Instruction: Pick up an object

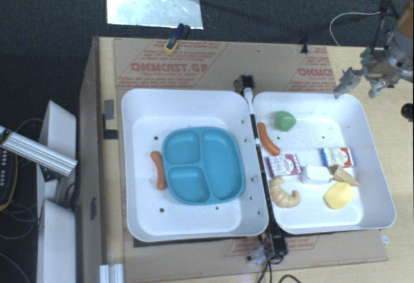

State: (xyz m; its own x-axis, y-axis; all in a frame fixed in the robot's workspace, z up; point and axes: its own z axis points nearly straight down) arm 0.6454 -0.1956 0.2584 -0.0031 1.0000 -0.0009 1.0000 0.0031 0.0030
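Object to pick — any of the toy foods in the right bin (372, 146): one green ball (284, 121), one sausage (268, 138), one croissant (284, 193), one yellow lemon-like piece (339, 195), two small cartons (283, 164), a white block (315, 174), a cone wedge (345, 176). All look light and rigid plastic; the round ones may roll — the croissant's middle or the sausage's narrow width seem the surest holds. The left bin (139, 146) holds one blue tray (202, 165) and one sausage (158, 169). The gripper (363, 83) hangs above the right bin's far corner, jaws spread and holding nothing.
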